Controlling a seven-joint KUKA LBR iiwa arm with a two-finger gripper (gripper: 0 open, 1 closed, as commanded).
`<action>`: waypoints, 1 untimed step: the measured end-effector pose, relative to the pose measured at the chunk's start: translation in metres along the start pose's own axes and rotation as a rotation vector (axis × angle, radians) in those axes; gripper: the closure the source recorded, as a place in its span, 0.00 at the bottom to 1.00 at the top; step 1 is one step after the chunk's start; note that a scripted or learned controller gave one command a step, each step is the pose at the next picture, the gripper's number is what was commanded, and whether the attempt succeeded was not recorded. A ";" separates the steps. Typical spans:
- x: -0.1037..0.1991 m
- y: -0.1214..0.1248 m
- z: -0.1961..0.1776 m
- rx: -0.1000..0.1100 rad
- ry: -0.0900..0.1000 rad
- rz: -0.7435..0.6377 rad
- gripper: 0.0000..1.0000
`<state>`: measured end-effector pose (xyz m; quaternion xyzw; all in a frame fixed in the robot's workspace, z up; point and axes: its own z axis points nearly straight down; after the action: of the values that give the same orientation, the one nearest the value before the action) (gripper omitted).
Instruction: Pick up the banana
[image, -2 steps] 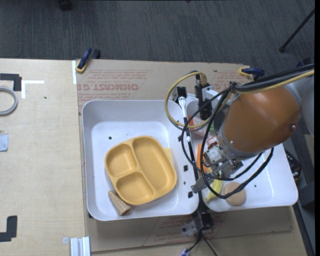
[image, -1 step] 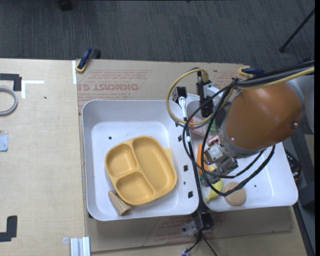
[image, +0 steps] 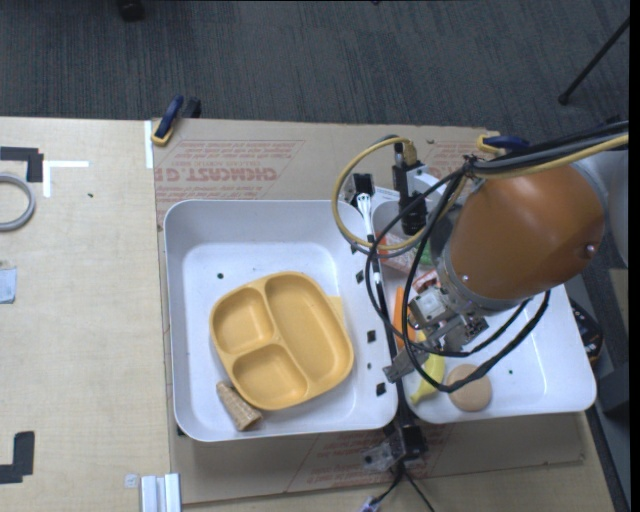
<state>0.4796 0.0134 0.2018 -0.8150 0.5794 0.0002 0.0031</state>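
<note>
A small stretch of the yellow banana (image: 429, 378) shows near the front left corner of the right bin (image: 560, 385), mostly hidden under the arm. The arm's orange band and wrist hang low over this bin, and cables loop around them. My gripper (image: 432, 350) is down beneath the wrist, right above or at the banana; the wrist body hides how it stands. Whether it touches the banana I cannot tell.
A tan round item (image: 470, 389) lies just right of the banana. An orange object (image: 401, 312) lies along the right bin's left wall. The left bin (image: 190, 300) holds a yellow divided plate (image: 281, 340) and a tan waffle-textured piece (image: 238, 406).
</note>
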 end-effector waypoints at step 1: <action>0.038 0.009 0.009 -0.003 0.001 -0.417 0.00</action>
<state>0.4834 -0.0256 0.1921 -0.9173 0.3981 0.0002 0.0014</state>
